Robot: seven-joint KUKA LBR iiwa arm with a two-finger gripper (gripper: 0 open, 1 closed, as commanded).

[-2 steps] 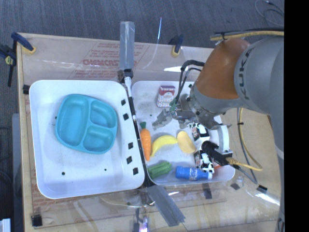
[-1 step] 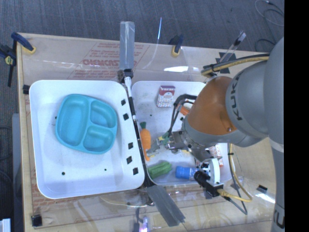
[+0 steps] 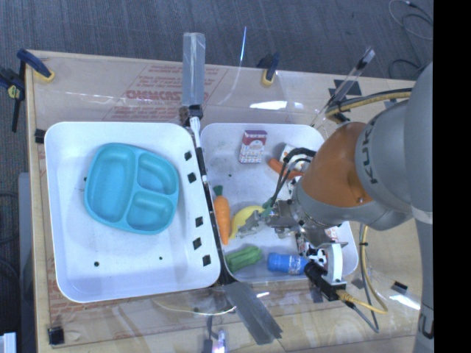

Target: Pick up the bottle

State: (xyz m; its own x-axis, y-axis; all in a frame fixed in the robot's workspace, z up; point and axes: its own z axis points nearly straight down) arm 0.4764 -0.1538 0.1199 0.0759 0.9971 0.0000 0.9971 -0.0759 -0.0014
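Blue bottle point(image 3: 285, 262) lies on side near front wall of right bin point(image 3: 228, 142), beside green vegetable point(image 3: 243, 257); gripper point(image 3: 259, 220) above-left of it, over lemon point(image 3: 245, 217); grip state unclear.

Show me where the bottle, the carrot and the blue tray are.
bottle point(image 3: 283, 262): camera view, middle of its blue body.
carrot point(image 3: 222, 218): camera view, middle of its orange length.
blue tray point(image 3: 110, 179): camera view, its large compartment.

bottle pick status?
Done: the arm is over the right white bin, its hand low among the items. In hand: nothing visibly. Left: the blue plastic bottle lies on the bin floor beside a green vegetable toy, not gripped or lifted.
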